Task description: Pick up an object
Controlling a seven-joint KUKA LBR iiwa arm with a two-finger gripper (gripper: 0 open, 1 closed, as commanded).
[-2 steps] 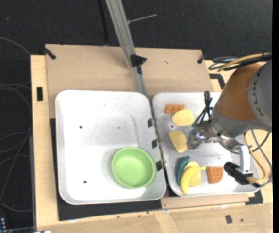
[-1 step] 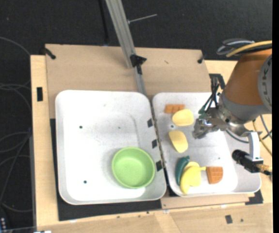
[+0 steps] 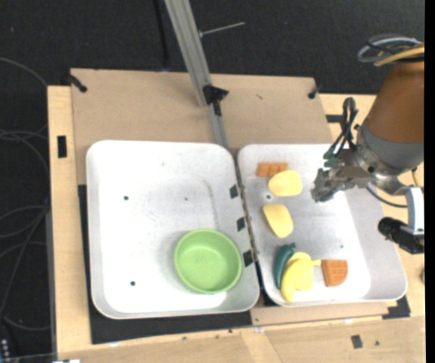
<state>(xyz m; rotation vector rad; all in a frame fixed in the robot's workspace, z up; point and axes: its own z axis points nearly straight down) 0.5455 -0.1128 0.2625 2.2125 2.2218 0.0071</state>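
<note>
Pincer (image 3: 321, 190) over right bin's (image 3: 368, 225) bare middle

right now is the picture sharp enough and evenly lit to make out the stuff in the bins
In the camera view, lighting is even and soft, with faint shadows under the green bowl and the yellow pieces; the white bins look bright but not blown out; focus is mildly soft throughout, and the end effector is dark, its details hard to read.
</note>
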